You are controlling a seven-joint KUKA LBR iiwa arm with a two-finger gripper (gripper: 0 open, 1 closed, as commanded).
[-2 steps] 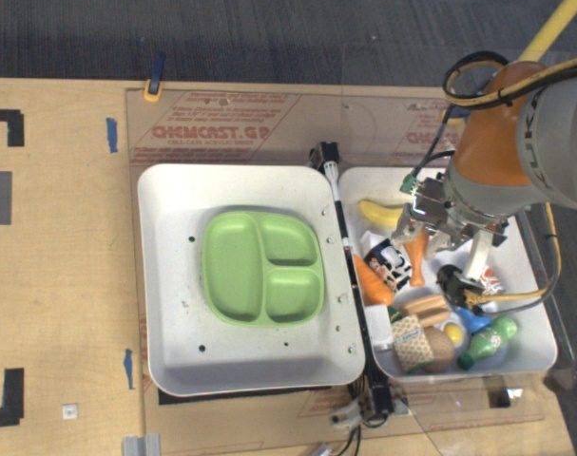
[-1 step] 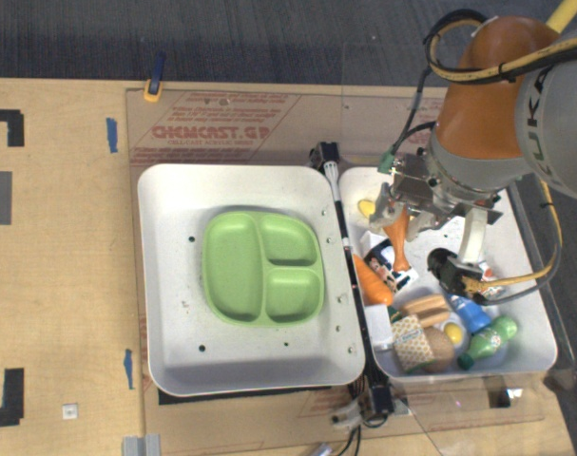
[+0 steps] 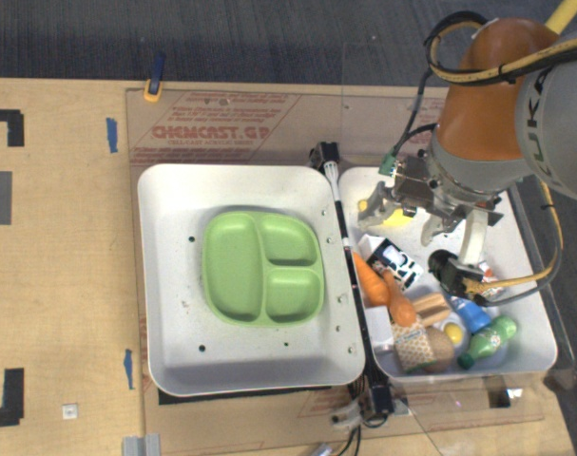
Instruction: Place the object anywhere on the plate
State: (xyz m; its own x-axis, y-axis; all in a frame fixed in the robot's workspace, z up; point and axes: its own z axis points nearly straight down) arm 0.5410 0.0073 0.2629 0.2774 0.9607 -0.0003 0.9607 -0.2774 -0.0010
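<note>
Camera view has the hand [image 3: 416, 212] low over the far end of the right bin [image 3: 535, 345], and honestly I can't tell if it's got anything. The toys are piled just on the near side of it: an orange carrot [image 3: 381, 288], a black-and-white car [image 3: 394, 259], a green bottle [image 3: 488, 340]. The green plate [image 3: 264, 266] sits well off to the hand's side in the other bin [image 3: 164, 350], with nothing on it. Looks like the picking stage to me. Next it needs a solid hold on one toy, then a lift across.
</note>
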